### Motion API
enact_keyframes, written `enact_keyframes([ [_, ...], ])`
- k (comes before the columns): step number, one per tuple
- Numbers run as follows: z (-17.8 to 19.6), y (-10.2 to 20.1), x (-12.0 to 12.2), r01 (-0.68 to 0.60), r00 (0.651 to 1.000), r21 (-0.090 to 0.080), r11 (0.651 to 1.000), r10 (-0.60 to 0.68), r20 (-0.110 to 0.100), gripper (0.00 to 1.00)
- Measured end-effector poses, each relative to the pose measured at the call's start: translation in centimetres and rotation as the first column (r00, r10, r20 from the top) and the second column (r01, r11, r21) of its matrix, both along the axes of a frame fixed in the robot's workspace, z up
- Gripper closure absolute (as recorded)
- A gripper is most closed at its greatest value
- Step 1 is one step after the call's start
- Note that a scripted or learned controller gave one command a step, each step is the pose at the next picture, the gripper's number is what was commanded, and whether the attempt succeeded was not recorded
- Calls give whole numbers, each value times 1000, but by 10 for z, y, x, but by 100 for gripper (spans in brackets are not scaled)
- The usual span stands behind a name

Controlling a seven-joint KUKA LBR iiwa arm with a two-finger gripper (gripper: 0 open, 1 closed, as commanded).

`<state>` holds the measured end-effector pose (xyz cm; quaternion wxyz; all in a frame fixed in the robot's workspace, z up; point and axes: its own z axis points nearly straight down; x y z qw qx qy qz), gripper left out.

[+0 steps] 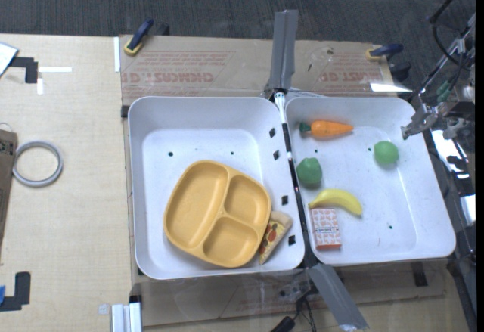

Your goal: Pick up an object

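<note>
The right bin (423,240) holds an orange carrot (330,128) at the back, a light green ball (386,153) near the right wall, and a darker green round fruit (308,172) by the left wall. A yellow banana (336,202) and a small red and white box (326,229) lie toward the front. In the left bin (151,141) a yellow divided plate (218,212) lies flat, with a toy pizza slice (274,232) against its right side. The gripper (423,120) hangs at the right bin's back right rim, above and to the right of the green ball, touching none of the objects.
A roll of grey tape (35,163) lies on the wooden bench at the left. Blue clamps (138,35) (386,51) pin brown cardboard (197,69) behind the bins. Cables and dark gear (457,73) crowd the right edge.
</note>
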<state>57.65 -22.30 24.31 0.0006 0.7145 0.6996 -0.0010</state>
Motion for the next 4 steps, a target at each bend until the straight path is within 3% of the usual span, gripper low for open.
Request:
enact_keyframes([
  [1, 8, 0, 1, -1, 1000, 0, 1000, 1, 0, 100],
  [2, 183, 6, 32, -23, 1000, 1, 1000, 23, -1, 100],
  [3, 197, 2, 81, -232, 973, 0, 973, 232, -1, 100],
  [4, 204, 3, 83, -236, 972, -2, 972, 236, -2, 100],
])
